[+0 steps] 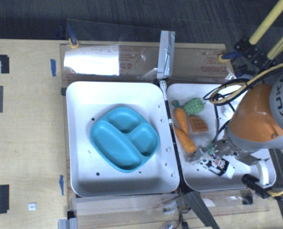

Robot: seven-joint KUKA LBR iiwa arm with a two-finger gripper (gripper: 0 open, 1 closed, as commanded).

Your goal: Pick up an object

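Note:
The right bin [237, 182] holds two orange carrots, one [181, 119] above the other [186, 139], lying along its left wall. A green knobbly toy [195, 105] sits at their top end. A small orange-brown square piece [198, 123] lies just right of the upper carrot. My gripper [209, 158] is down low in the right bin, just right of and below the lower carrot's tip. The orange-banded wrist [254, 121] covers the bin's right half. Nothing shows as held.
The left bin [79, 104] holds a blue divided plate [125, 138]. A metal divider [166, 56] and clear sheeting stand behind the bins. Cables and yellow rods [270, 18] hang at the upper right. A wooden benchtop [25, 128] lies to the left.

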